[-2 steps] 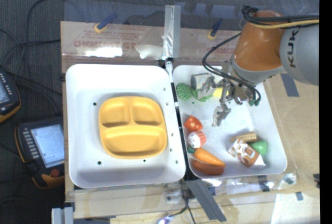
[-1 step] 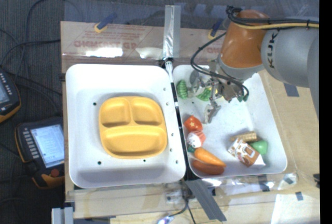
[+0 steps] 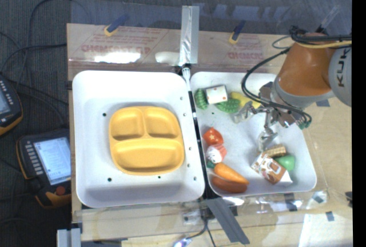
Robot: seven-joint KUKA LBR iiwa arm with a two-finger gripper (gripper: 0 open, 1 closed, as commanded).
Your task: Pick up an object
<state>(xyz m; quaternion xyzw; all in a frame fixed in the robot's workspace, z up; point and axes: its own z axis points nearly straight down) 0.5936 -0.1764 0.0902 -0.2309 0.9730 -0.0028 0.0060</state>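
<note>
My gripper [image 3: 267,131] hangs over the middle of the right bin [image 3: 306,180], below the arm's orange band [image 3: 306,71]. It sits just above a small brown piece [image 3: 277,151], a green piece [image 3: 286,162] and a small printed carton [image 3: 267,168] at the bin's front right. I see nothing held in it. To its left lie a red tomato [image 3: 213,136], a white and red piece [image 3: 215,153] and an orange carrot [image 3: 227,171]. Toward the back are a white cylinder [image 3: 217,94], green pieces [image 3: 229,106] and a yellow piece [image 3: 243,110].
The left bin [image 3: 91,97] holds a yellow divided plate [image 3: 147,138]. A black cable [image 3: 251,77] loops from the arm over the right bin's back. Two handheld screens [image 3: 46,160] lie off the bench at far left.
</note>
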